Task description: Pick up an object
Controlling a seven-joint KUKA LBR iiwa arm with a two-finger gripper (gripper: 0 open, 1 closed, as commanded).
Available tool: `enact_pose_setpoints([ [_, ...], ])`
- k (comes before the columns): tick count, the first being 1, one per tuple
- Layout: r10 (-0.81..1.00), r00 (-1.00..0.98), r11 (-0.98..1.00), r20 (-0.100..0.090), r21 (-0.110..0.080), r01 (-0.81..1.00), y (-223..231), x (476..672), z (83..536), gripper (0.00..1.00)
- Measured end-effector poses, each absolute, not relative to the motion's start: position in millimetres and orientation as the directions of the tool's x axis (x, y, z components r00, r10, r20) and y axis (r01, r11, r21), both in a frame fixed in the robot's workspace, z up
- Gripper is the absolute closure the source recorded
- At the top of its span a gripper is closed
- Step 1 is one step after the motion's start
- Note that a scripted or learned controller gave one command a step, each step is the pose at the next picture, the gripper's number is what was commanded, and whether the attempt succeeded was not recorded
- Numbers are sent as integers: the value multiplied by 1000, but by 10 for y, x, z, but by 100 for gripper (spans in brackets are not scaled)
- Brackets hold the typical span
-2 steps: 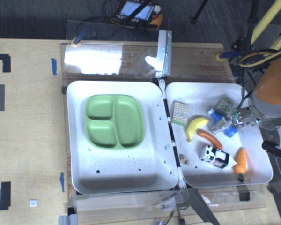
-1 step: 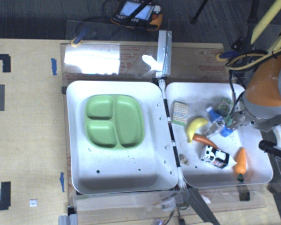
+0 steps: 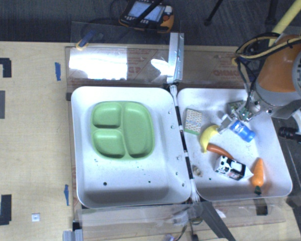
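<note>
Several small objects lie in the right bin (image 3: pixel 281 149). There is a speckled green pad (image 3: pixel 193 120), a yellow banana-shaped piece (image 3: pixel 208 136), a red-orange pepper-like piece (image 3: pixel 221 151), a black-and-white packet (image 3: pixel 230 168), an orange carrot (image 3: pixel 259 172) and a blue-and-white item (image 3: pixel 241 131). My gripper (image 3: pixel 237 117) is low over the bin's upper middle. It is directly above and touching or nearly touching the blue-and-white item, just right of the yellow piece. The arm's wrist hides how the gripper meets that item.
The left bin (image 3: pixel 85 174) holds a green divided plate (image 3: pixel 123 129). A raised ridge (image 3: pixel 182 139) separates the two bins. The arm's orange band (image 3: pixel 278 72) hangs over the right bin's far right corner, with cables beside it. Wooden bench surface lies to the left.
</note>
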State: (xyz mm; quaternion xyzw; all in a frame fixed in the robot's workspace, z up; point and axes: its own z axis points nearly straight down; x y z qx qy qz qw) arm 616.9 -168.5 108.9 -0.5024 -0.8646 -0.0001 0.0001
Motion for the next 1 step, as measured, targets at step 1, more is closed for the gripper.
enact_pose_setpoints([
  [1,787,-616,616,27,-11,787,-1987,6274,1237,0],
])
